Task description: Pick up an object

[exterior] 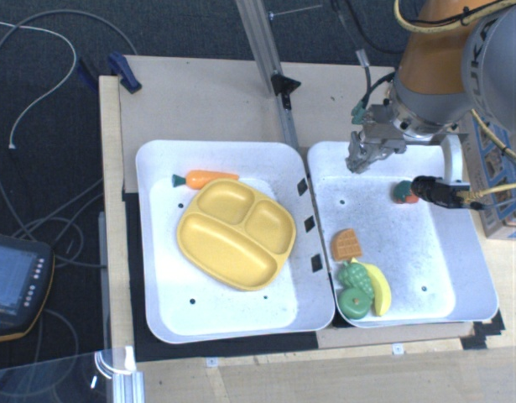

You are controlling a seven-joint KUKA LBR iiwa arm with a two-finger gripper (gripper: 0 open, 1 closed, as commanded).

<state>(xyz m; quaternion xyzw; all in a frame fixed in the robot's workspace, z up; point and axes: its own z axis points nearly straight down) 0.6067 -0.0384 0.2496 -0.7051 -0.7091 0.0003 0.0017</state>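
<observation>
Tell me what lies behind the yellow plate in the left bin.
A toy carrot lies just behind the yellow plate, along its far rim, green top pointing left. The plate's edge may cover part of the carrot's underside; whatever sits beneath the plate itself is hidden.

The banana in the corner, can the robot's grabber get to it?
Probably yes. The banana lies uncovered in the right bin, same bin the gripper hovers over, though the green toy touches one side.

Yellow divided plate [235, 233] lies flat in my left bin, toy carrot [207, 177] just beside its far edge, lengthwise across bin. In right bin: tan waffle piece [346, 244] near divider; below it green grapes [353, 277], green apple [353, 302] and yellow banana [378, 290] clustered, touching. Small orange-green piece [403, 193] lies apart, far side.
</observation>
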